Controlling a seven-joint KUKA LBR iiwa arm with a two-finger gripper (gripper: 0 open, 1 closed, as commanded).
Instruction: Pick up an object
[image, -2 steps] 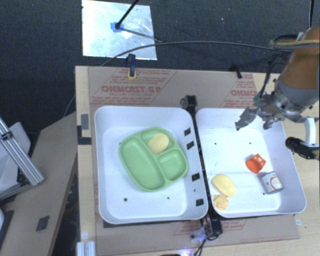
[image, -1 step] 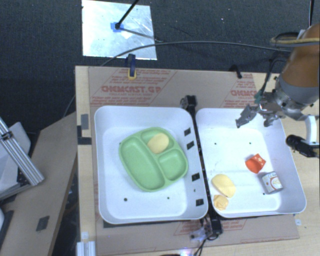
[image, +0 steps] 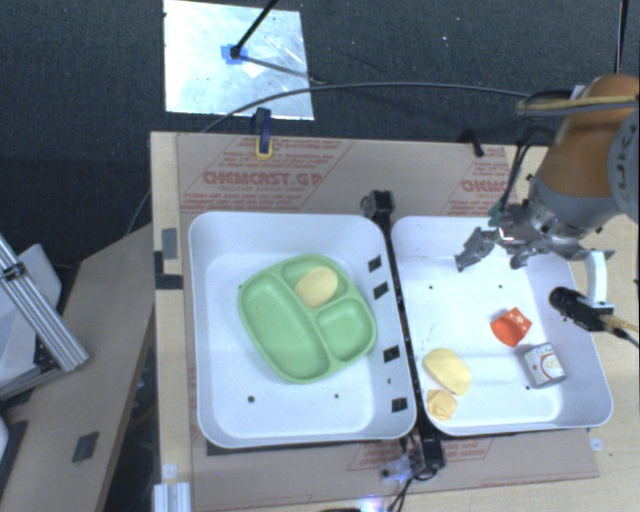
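Two shallow white plastic bins side by side on a cardboard-topped bench (image: 300, 165).

In the left bin (image: 220, 330): one smooth green divided plate (image: 290, 335), rounded, three compartments, long axis running from upper left to lower right. One pale yellow rounded piece (image: 318, 286) lying in the plate's upper small compartment.

In the right bin (image: 440, 250): four loose things along the near half. One yellow oval piece (image: 448, 369), smooth, long axis from upper left to lower right. Just below it, one smaller yellow lump (image: 441, 404) at the near rim. Further right, one orange-red angular piece (image: 511, 326). Near the right wall, one small cylindrical can (image: 544, 365) with a printed label, lying on its side.

Above the bin's far right, grey metal gripper (image: 495, 250), fingers spread apart, gripping nothing, well apart from all four things.
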